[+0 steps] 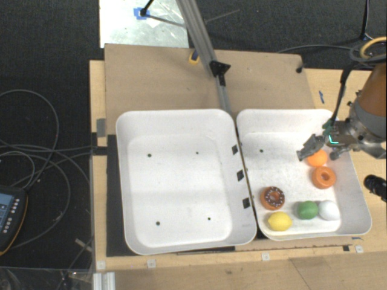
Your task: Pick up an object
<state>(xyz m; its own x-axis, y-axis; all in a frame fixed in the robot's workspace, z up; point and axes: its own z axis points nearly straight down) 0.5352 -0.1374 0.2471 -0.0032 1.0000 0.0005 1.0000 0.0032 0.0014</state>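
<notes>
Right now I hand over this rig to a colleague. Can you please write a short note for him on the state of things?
Gripper: over the right bin, just above an orange ball; jaws spread around it, no lift visible.
Also in the right bin: orange ring, brown donut, lemon, green ball, white ball.
Left bin: beside the right one.
Done: approach.
Left: close, lift.

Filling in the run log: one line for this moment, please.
gripper over right bin | above orange ball | grasp unconfirmed | orange ring, donut in bin
</notes>
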